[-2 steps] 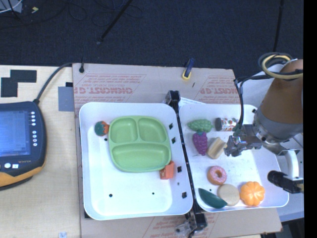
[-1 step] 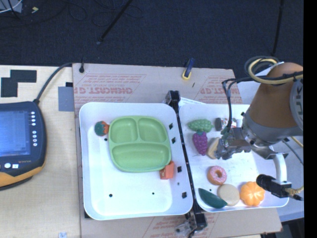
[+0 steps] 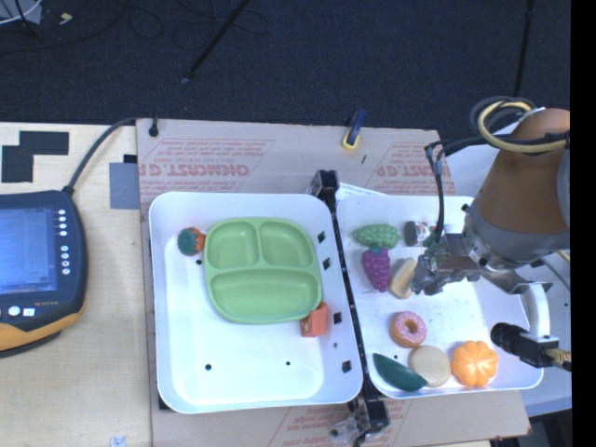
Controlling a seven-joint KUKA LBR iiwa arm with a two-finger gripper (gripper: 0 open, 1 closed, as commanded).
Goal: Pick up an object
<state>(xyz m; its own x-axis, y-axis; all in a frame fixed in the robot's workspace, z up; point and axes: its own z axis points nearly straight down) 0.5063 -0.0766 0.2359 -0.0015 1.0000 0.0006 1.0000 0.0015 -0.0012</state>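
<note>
In the right bin [image 3: 503, 380] lie a green leafy toy [image 3: 375, 236], purple grapes [image 3: 376, 267], a tan bread-like piece [image 3: 402, 277], a pink donut [image 3: 408, 328], a beige round piece [image 3: 430, 364], a dark green piece [image 3: 399, 372] and an orange pumpkin [image 3: 475, 362]. My gripper [image 3: 427, 276] hangs low over the middle of that bin, right beside the tan piece. Its tips are dark and small, and I cannot tell how they stand or whether they touch the piece.
The left bin [image 3: 242, 375] holds a green divided plate [image 3: 262, 269], a small orange-and-green ball [image 3: 191, 240] and an orange block [image 3: 317, 321]. A teach pendant [image 3: 37, 268] lies on the bench at the far left. A yellow clamp [image 3: 352, 138] sits behind the bins.
</note>
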